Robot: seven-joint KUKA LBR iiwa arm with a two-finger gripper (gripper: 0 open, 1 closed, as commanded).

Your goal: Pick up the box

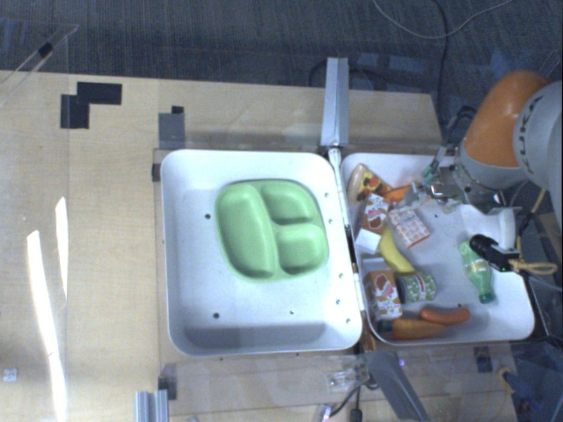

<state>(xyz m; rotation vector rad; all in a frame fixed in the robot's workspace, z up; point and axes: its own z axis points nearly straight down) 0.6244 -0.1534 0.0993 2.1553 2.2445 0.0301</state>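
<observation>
Lying along the right bin's [524, 323] near edge: sausage-like toys [428, 322] and a small can [417, 287]. Sitting mid-bin beside a banana [395, 253]: the box [409, 227], flat and patterned. Hovering near the far edge: the gripper [437, 185], jaw opening impossible to tell; worth centring squarely over the box, clear of the banana, before descending.

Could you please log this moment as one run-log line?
arm: over right bin | box: lying in bin, ungrasped | left bin: green tray
</observation>
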